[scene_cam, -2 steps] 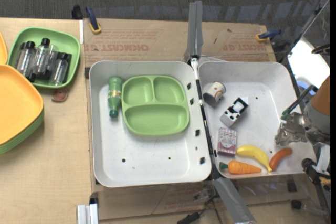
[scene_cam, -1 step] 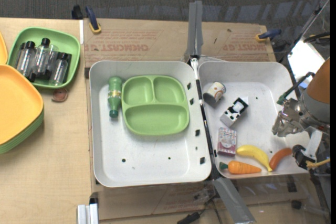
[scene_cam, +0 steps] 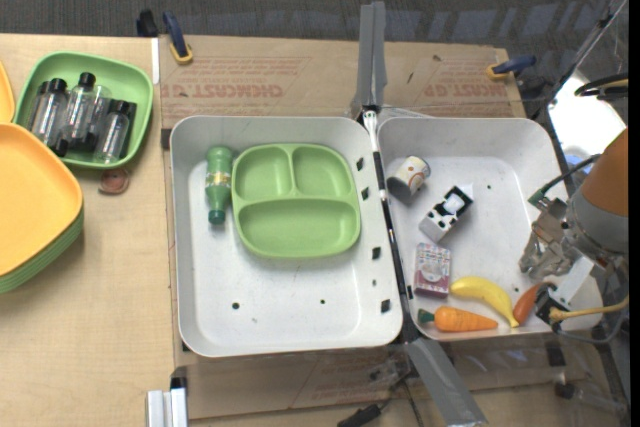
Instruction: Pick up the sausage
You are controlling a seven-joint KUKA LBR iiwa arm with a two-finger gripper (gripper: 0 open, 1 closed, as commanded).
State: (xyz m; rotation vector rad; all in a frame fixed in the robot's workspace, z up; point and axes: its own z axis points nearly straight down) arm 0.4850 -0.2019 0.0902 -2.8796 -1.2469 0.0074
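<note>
Beside the banana, the claw hangs above the sausage.

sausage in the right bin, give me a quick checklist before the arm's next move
1. Small red-orange sausage located: ok, on the floor of the right white bin, near its front right corner.
2. Sausage lifted: not ok, it lies on the bin floor.
3. Claw near the sausage: ok, just behind it, over the same bin.
4. Room around the sausage: not ok, the yellow banana lies right beside it, the orange carrot close by.
5. Claw centred over the sausage: cannot tell from this slanted view.
</note>
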